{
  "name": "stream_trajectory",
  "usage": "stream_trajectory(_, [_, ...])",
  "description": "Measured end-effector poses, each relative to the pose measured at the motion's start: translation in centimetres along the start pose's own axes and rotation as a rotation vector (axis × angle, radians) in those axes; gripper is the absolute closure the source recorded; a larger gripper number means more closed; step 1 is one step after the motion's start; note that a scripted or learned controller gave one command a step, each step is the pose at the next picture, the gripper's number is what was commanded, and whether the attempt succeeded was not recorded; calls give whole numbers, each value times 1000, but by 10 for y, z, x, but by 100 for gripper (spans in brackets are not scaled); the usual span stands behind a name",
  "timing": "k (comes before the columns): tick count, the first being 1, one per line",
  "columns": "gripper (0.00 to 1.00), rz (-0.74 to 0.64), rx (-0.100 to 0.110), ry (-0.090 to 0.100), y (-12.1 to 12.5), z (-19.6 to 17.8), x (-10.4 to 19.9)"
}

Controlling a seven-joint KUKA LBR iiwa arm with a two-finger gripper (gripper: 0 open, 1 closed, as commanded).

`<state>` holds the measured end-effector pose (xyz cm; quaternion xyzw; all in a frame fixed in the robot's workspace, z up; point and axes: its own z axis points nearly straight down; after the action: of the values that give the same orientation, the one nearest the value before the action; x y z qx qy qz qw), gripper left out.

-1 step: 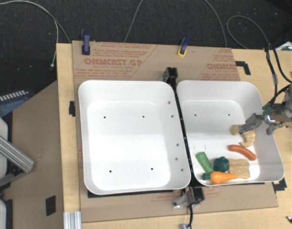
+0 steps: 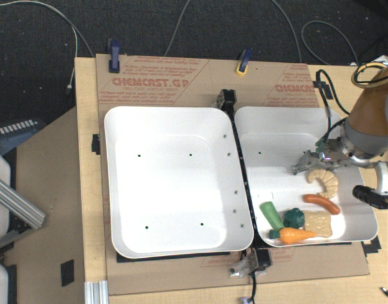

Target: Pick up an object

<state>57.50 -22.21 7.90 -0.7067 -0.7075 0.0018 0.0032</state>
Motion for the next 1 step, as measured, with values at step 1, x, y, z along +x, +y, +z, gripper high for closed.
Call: stream_trajectory(1, [0, 0, -10, -2, -82, -56, 54])
